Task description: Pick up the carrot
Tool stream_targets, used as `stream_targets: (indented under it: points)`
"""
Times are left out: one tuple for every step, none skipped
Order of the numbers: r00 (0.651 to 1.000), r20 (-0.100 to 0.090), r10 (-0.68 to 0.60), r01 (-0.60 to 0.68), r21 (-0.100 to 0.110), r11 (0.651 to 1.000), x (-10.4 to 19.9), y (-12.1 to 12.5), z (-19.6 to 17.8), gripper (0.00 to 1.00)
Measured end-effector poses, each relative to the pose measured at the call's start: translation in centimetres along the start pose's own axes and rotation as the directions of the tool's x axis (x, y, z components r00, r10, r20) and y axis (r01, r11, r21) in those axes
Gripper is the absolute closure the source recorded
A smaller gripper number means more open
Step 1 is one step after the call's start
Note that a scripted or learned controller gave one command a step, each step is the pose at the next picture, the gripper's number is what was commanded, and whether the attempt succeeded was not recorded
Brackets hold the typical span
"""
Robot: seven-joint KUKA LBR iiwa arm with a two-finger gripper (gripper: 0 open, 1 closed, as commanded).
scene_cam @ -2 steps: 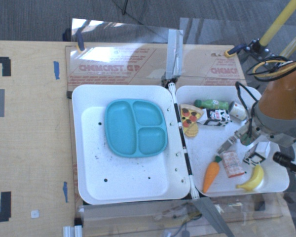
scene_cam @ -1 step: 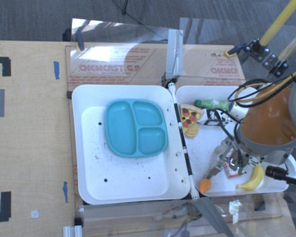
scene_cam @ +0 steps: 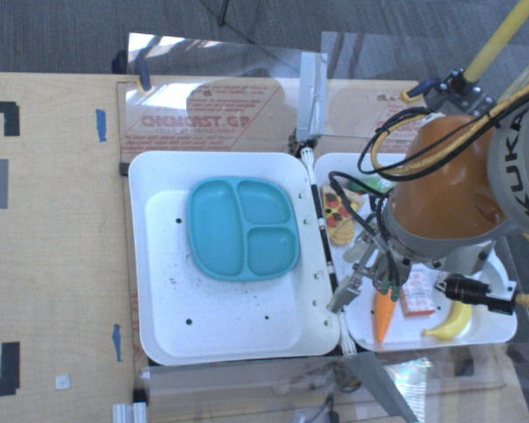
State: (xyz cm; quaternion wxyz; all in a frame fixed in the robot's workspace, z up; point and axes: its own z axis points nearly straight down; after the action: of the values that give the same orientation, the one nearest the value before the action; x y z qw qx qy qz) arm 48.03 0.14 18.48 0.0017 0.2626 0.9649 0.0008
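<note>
Where the pincer (scene_cam: pixel 368 282) hangs, grip state unclear, carrot (scene_cam: pixel 383 316) just beside.

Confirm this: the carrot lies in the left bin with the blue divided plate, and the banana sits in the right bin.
Not quite. The camera view shows the carrot in the right bin, near the banana. The blue divided plate is in the left bin.

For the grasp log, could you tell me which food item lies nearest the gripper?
The carrot, orange and directly beside the gripper; the banana lies farther right.
</note>
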Motion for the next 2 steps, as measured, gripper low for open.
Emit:
stream_targets:
  points:
    - [0.994,0.001,-0.108,0.108,-0.001,0.994,2.3,3.8,0.0,0.0]
    - [1.0,0.001,0.029,-0.029,-0.001,1.0,2.2,3.8,-3.1,0.0]
